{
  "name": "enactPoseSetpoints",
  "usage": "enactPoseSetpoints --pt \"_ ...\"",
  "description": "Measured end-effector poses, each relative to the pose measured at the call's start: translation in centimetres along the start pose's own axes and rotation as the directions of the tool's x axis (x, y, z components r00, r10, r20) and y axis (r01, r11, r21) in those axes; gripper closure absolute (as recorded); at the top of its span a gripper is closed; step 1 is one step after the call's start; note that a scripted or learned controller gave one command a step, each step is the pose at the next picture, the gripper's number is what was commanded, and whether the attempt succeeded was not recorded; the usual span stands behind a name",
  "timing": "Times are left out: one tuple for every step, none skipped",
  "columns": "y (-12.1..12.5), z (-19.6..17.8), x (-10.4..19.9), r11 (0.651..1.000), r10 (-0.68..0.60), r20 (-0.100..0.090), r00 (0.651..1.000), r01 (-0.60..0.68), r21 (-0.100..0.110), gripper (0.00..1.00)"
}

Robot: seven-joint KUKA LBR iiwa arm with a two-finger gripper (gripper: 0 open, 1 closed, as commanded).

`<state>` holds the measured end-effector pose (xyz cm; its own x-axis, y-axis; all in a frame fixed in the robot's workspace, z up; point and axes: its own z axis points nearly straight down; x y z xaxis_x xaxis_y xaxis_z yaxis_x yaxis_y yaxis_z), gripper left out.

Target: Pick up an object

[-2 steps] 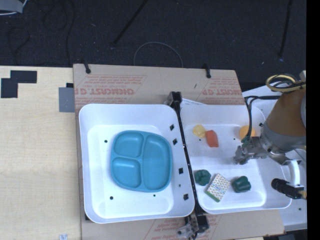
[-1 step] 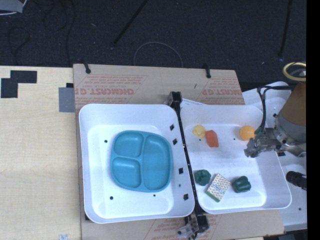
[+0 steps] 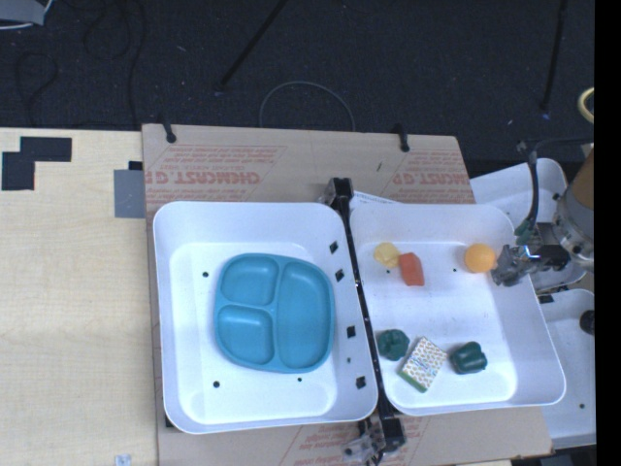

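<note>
On the bench, two shallow white bins are sitting side by side on a sheet of printed cardboard [image 3: 301, 168]. The left bin [image 3: 184, 231] is holding a blue divided plate [image 3: 274, 311], which is lying flat near its middle. The right bin [image 3: 529, 357] is carrying the small objects. Taking that bin as a clock face, a speckled green-and-white packet [image 3: 423, 363] is lying tilted at about 6 o'clock, with a dark green lump [image 3: 393, 344] just beside it toward 7 o'clock and a green pepper-like piece [image 3: 469, 358] toward 5 o'clock. A red block [image 3: 411, 269] is lying at 11 o'clock, just beside a small yellow ball [image 3: 386, 254]. An orange ball [image 3: 479, 257] is resting at 2 o'clock, near the bin's right wall. The gripper [image 3: 509, 265] is hovering at the bin's 3 o'clock rim, just beside the orange ball; whether it is spread or closed is not clear, and nothing is showing in its grasp.
</note>
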<state>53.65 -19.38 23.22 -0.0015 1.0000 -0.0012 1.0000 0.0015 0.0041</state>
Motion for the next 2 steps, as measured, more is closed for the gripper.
enactPoseSetpoints --pt "0.0 0.2 0.0 1.000 0.000 -0.002 1.000 0.000 0.006 1.00" --pt "1.3 -0.2 5.8 1.000 -0.004 -0.003 1.000 0.004 0.006 1.00"
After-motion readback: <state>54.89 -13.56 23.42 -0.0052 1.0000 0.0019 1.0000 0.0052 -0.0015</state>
